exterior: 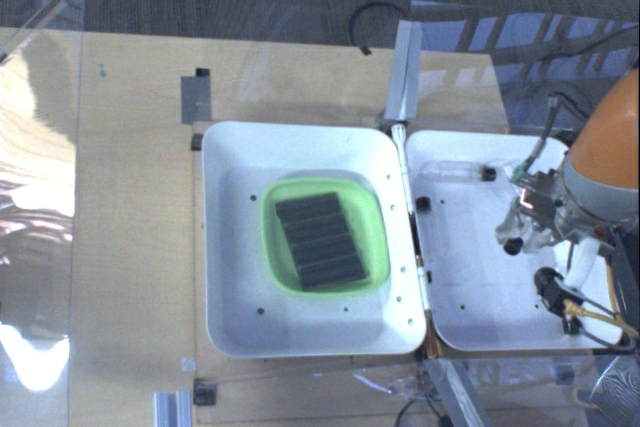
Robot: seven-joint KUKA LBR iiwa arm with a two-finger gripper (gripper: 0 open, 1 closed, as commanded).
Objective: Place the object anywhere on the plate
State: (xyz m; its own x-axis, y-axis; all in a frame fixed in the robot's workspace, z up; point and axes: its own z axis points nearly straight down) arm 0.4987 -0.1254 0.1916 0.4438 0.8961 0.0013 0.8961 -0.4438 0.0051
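Note:
A lime-green square plate [272, 233] sits in the middle of the left white bin [230, 295]. A dark grey ribbed rectangular block [320, 240] lies flat on the plate, turned slightly at an angle, with nothing touching it. My gripper [520, 233] hangs over the right bin [460, 315], well to the right of the plate and apart from the block. Above it is the arm's orange band [610, 155]. The gripper's tip is small and cluttered with metal parts here.
A clear tube with a black cap [460, 173] lies near the right bin's back wall. A small black piece [422, 204] sits by the divider between the bins. Cables and a black fitting [552, 287] trail beside the arm at the right.

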